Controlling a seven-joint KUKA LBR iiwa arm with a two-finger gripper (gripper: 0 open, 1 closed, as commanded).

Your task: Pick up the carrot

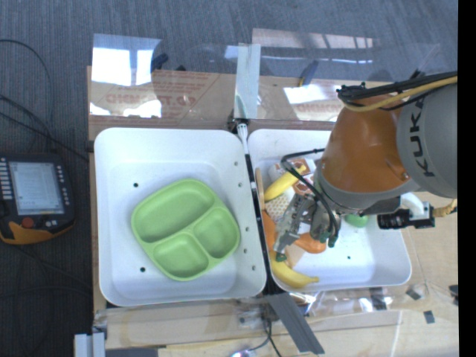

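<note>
Nearest you, at the near edge of the right bin (387,274), lies a whole yellow banana (294,276), curving along the bin's near-left corner. Just beyond it sits the carrot (309,242), an orange shape partly covered by the pincer (301,229), which hangs directly over the clutter on that bin's left side. You cannot tell from this angle how wide the pincer stands, nor whether anything is between its tips; the arm's orange band (364,151) blocks much of the bin behind it.

A second banana (279,186) rests farther back, close to the dividing wall, and a small green item (357,218) peeks out to the right of the wrist. An orange strip (268,233) lies along the left wall; it may be part of the carrot or another thing.

Your left bin (119,162) carries only a green divided plate (186,229), well apart from the work. Everything pickable is crowded into one corner, so judge the descent carefully: neighbours touch the carrot.
</note>
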